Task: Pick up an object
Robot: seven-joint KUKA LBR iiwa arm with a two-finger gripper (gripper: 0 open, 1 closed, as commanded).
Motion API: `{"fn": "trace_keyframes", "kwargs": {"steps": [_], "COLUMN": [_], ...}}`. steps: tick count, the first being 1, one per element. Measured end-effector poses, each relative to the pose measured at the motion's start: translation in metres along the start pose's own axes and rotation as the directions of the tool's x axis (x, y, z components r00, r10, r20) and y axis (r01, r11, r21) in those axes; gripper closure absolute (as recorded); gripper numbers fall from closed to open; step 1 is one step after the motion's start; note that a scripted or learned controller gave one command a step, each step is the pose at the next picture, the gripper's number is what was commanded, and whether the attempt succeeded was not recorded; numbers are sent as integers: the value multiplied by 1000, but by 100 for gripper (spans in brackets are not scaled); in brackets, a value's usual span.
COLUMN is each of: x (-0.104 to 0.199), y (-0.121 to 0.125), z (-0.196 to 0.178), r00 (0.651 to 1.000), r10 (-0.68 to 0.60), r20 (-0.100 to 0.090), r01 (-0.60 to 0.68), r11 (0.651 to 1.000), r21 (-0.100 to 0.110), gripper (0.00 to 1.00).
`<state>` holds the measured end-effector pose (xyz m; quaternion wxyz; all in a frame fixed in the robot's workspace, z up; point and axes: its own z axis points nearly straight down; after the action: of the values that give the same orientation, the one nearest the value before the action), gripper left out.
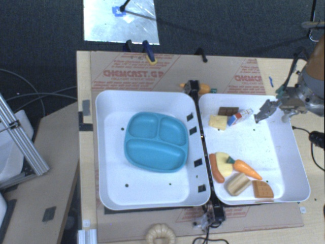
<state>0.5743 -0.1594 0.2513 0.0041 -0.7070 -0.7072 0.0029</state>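
Camera view shows the gripper [272, 109] hovering over the upper right corner of the right bin [284, 151], its two fingers parted with nothing between them. The nearest candidates lie just to its left along the bin's upper edge: one brown chocolate bar [228, 111], one pale yellow cheese wedge [218, 122] and one small red-white-and-blue packet [238, 117], whose long axis runs roughly toward the fingers, tilted up at its right end. A second cluster lies well apart, down and to the left of the gripper at the bin's lower edge: one carrot [247, 169] lying diagonally with its green end at upper left, one sausage [216, 171], one yellow slice [224, 162], one bread roll [237, 184] and one waffle-like biscuit [263, 189]. The left bin [111, 136] holds one blue divided plate [156, 141]. Judged from position, the packet is the shortest reach, a short move leftward and down. Nothing is lifted yet.
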Motion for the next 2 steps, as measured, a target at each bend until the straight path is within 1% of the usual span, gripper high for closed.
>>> {"fn": "trace_keyframes", "kwargs": {"steps": [1,2], "x": [0,-7], "y": [2,10], "z": [-7,45], "r00": [1000,1000], "r10": [-3,-1], "r20": [2,2], "r01": [3,1], "r11": [1000,1000], "r21": [-12,-8], "gripper": [0,0]}}
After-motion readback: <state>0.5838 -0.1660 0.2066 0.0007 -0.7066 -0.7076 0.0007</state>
